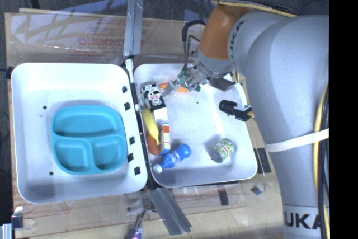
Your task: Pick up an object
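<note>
The right bin (196, 176) holds several objects. A black-and-white patterned item (151, 95) lies at its far left, with a yellow banana (147, 122) and a white and red carton (164, 132) below it. A blue bottle (173, 157) lies near the front, and a green-patterned round object (222, 150) sits at the front right. My gripper (187, 82) is low over the bin's far edge. A small orange piece (168, 87) lies just to its left.
The left bin (33, 98) carries a blue divided tray (88, 139). A metal bar (132, 31) runs back from the gap between the bins. The grey arm fills the right side above the right bin's right wall (249, 143).
</note>
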Controlling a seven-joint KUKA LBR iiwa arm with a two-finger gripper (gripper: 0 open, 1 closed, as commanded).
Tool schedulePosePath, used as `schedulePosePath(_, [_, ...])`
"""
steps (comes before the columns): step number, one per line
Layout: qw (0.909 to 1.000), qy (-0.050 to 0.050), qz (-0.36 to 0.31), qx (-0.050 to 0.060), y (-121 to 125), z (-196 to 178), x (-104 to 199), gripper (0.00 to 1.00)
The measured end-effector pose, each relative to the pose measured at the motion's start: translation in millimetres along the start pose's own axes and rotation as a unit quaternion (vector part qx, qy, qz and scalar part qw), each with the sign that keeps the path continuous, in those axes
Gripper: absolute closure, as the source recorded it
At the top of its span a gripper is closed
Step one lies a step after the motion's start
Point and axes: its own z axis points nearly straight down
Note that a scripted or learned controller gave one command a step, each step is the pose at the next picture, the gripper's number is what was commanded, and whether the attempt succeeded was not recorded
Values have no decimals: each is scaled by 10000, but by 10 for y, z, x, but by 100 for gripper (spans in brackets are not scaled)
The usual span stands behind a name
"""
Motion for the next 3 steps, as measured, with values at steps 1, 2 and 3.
schedulePosePath(1, [9998,-31,-77,-179,135,-58,72,0])
schedulePosePath(2, [9939,60,1080,-237,129,-22,-37,0])
schedulePosePath(3, [9869,91,1600,-189,-189,14,-161,0])
